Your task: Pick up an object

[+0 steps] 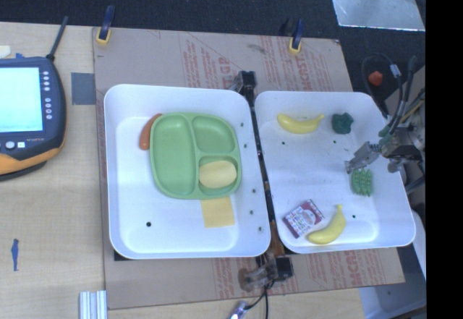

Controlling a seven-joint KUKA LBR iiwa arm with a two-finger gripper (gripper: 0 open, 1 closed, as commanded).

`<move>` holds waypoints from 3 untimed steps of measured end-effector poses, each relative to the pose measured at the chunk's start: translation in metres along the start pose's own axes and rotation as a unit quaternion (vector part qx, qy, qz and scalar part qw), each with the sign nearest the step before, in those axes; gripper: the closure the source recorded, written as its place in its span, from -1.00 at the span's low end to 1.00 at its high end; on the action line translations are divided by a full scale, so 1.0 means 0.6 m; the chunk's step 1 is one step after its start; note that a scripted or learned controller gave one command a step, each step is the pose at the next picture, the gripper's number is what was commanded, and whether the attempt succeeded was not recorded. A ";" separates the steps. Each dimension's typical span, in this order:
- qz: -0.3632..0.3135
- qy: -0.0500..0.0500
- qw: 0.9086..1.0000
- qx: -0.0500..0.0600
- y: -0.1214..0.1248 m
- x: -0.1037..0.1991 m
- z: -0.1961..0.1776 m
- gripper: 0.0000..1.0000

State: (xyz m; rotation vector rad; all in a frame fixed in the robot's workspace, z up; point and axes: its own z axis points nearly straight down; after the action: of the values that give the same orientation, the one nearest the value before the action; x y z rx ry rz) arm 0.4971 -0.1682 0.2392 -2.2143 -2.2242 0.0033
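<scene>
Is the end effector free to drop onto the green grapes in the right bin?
Probably yes: the end effector sits just above-left of the green grapes, with nothing lying over them; the bananas and packet lie apart.

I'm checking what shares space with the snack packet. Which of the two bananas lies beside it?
The banana at the right bin's near edge, touching the red packet. The other banana lies at the far side, near the dark green piece.

Left bin (123, 166): green plastic divided plate (181, 158), yellow bun (218, 173), flat yellow cheese square (218, 213), orange sausage (147, 133).
Right bin (318, 166): two yellow bananas (299, 123), dark green broccoli (342, 121), green grapes (361, 181), small red packet (303, 218).
Gripper (362, 158): above the grapes.
</scene>
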 end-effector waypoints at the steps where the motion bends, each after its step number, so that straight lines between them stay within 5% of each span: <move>1: -0.001 -0.001 1.000 0.000 0.123 -0.070 0.131 -1.00; 2: 0.000 0.000 1.000 0.000 0.242 -0.074 0.198 -1.00; 3: 0.000 0.000 1.000 -0.001 0.266 -0.049 0.225 -1.00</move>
State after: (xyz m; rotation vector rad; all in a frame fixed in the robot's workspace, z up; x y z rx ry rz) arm 0.6563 -0.1967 0.1034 -2.2161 -2.2254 0.0016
